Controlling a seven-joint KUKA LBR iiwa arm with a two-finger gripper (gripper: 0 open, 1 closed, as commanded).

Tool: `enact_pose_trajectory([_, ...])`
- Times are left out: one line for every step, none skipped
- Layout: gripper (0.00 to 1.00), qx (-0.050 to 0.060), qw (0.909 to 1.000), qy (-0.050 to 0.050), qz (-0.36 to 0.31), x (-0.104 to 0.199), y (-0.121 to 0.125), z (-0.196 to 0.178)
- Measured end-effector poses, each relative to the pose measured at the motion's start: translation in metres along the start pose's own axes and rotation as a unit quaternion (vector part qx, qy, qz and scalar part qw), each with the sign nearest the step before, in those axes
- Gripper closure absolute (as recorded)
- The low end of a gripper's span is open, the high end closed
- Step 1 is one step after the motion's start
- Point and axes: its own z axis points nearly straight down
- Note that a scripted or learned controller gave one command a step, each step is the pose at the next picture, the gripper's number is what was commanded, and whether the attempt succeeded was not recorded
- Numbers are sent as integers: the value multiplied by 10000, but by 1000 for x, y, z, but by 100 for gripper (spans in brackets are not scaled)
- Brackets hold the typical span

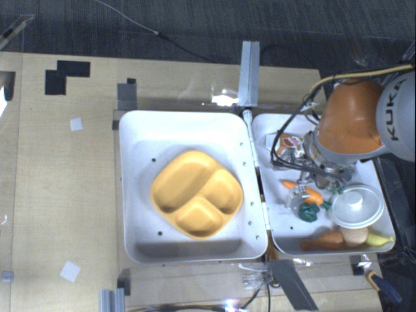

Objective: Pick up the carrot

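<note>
Carrot [311,194] lies beside green toy [308,212], under gripper [305,186].

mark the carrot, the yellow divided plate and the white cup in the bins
carrot [312,195]: camera view, mid orange body, right bin.
yellow divided plate [197,193]: camera view, central ridge where compartments meet, left bin.
white cup [355,206]: camera view, top centre.

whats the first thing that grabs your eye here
The big yellow divided plate in the middle of the left bin stands out most. Next comes the arm's orange band, hanging over the right bin, where a small orange carrot lies among crowded toys.
</note>
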Motion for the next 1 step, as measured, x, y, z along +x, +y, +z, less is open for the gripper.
enact_pose_trajectory([0, -7, 10000, 26, 74, 14, -2, 12])
